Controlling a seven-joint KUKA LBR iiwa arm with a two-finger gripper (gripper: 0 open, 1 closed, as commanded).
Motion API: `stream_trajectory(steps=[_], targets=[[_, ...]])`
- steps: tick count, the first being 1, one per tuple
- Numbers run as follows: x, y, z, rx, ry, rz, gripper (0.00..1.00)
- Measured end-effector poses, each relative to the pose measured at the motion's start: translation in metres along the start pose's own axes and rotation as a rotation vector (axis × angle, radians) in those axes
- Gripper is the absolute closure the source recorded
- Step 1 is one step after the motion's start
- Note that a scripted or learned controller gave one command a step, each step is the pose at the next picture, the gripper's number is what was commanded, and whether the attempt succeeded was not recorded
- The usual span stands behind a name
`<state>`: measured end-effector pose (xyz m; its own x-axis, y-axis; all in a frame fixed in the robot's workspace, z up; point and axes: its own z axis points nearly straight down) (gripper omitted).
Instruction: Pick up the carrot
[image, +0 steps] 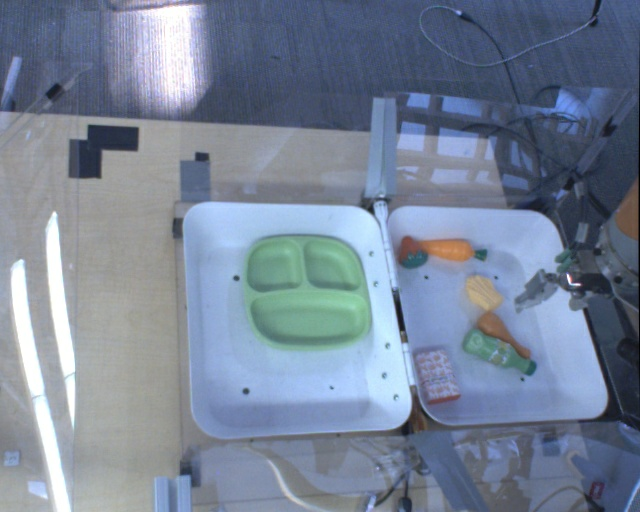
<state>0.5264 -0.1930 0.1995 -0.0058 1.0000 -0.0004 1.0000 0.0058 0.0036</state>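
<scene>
two white bins side by side on a wooden bench (110, 300). in the left bin (215, 390), a green plate (305, 292) with three hollows, near the middle. in the right bin (575, 390), a few toy foods. near the top left corner of the right bin, the carrot (448, 250), orange, lying on its side, green end toward the right. touching its left end, a small red and green thing (412, 255), too small to tell what. lower down, near the middle, a yellow chunk (483, 293). just below that, an orange piece (499, 331) lying partly over a green bottle (497, 352), both tilted. near the bottom left corner of the right bin, a small red and white box (437, 374), flat on the floor.

at the right edge of the right bin, the claw (535, 292), reaching in from the right, with a bit of orange arm behind it. nothing held between the fingers. cannot tell how far open. well apart from the carrot, closer to the yellow chunk, not touching it.

above the bins, some cables (500, 45) on the grey floor.
</scene>
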Motion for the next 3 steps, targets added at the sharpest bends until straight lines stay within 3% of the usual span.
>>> stream_trajectory(steps=[1,2,3], targets=[[0.043,0.049,0.110,-0.009,-0.003,-0.234,0.00],[0.044,0.052,0.098,-0.016,-0.002,-0.235,1.00],[0.131,0.059,0.004,-0.004,0.000,-0.152,1.00]])
